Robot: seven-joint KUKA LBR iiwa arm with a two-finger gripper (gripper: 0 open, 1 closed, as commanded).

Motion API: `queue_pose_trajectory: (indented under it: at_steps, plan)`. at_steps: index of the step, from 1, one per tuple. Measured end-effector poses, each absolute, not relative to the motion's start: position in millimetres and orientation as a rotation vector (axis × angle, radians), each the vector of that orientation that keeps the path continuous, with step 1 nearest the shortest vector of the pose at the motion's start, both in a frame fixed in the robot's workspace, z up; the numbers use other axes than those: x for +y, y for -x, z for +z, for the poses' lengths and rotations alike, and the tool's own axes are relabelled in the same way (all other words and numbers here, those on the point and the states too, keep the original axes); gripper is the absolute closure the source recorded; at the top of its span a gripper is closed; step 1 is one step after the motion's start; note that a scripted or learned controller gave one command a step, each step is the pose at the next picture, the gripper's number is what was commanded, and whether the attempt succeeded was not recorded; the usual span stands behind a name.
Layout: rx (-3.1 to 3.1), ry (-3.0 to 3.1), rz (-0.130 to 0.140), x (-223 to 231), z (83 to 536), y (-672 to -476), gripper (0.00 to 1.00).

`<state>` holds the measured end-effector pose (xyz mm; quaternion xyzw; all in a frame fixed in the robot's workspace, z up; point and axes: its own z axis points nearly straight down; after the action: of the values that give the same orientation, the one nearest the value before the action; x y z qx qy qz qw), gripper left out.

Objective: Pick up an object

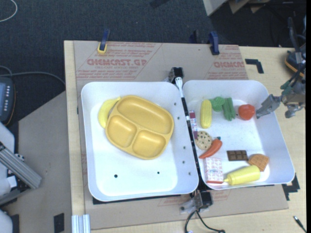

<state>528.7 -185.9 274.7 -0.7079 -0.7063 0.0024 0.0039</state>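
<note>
A table (pixel 146 57) covered with printed brown cardboard is seen on a dark carpeted floor (pixel 73 8), bearing a left bin (pixel 92 144) and a right bin (pixel 277 140). The gripper (pixel 279 103) is held at the right bin's right rim, just beside a red tomato (pixel 246 111); whether it is apart or together cannot be told. A yellow divided tray (pixel 138 126) is held in the left bin, while corn (pixel 206 112), a cookie (pixel 203 140) and a mustard bottle (pixel 242 175) are among the right bin's contents.

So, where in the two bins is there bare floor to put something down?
Left bin: a bare strip below the yellow tray. Right bin: bare in the middle-right, between tomato and chocolate. Its left side is crowded.
</note>
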Motion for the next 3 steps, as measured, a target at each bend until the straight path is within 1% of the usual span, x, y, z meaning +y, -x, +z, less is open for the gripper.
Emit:
queue_pose_trajectory:
  at_steps: [1,2,3]
  plan:
    - [-2.222,2.221,0.000,-186,279,-530.4,0.00]
    - [-2.217,2.217,0.004,-185,216,-534.3,0.00]
    - [-2.218,2.217,0.003,-176,171,-535.5,0.00]
